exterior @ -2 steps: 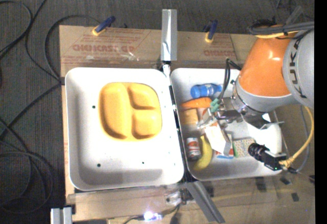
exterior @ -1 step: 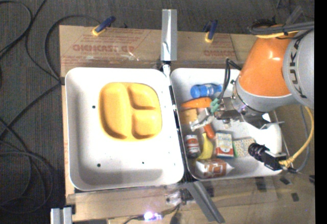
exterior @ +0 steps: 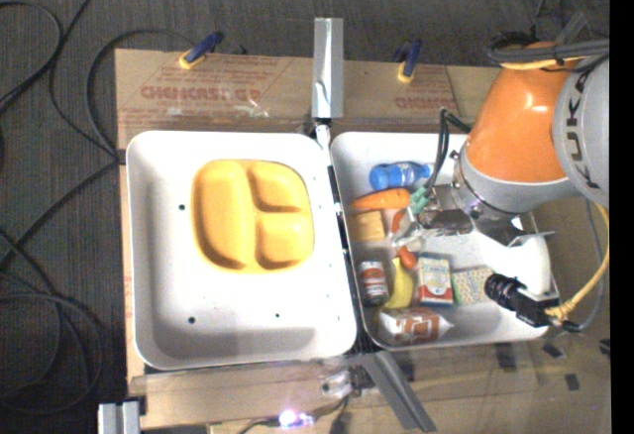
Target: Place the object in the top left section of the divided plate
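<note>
the gripper [exterior: 416, 224] hangs over the right bin [exterior: 525, 323], amid small toy foods; finger state cannot be told. nearest: a carrot [exterior: 381, 199] just beside, a banana [exterior: 399, 288] below. judged light, stiff, smooth plastic (likely slippery): grip across the narrow middle. the plate [exterior: 253, 214] lies well apart, leftward.

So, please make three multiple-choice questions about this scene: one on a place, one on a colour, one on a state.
1. Which bin holds the divided plate?
A. left bin
B. right bin
C. neither

2. What colour is the plate?
A. white
B. yellow
C. blue

3. What lies in the plate's sections?
A. a carrot
B. a can
C. nothing

Answers:
1. A, the plate sits in the left bin.
2. B, it is yellow against the white bin.
3. C, the carrot and can lie in the right bin.
</note>
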You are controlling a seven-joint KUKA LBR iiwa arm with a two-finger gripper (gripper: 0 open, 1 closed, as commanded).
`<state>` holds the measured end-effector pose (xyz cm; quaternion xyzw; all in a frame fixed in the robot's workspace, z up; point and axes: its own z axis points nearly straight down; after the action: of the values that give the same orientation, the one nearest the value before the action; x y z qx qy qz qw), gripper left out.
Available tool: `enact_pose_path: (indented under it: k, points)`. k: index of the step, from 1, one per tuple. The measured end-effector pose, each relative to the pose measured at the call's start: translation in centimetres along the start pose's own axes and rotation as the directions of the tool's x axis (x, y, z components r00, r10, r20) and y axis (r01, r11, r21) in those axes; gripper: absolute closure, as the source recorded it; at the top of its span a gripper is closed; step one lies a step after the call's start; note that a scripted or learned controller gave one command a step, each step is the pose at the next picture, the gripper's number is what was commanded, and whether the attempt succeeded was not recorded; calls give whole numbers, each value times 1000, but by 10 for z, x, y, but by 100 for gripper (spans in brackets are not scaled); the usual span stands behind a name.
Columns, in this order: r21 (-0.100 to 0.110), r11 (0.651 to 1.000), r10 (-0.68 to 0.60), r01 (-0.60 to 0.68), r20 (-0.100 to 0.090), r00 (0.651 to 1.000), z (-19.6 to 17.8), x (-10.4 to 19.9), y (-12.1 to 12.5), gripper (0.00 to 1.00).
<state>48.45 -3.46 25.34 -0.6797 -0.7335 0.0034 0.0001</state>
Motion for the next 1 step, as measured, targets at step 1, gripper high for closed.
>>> enact_pose_path:
  k: [1]
  points:
    - [-1, 992, -129, 129, -3, 992, 31, 58, 33, 100]
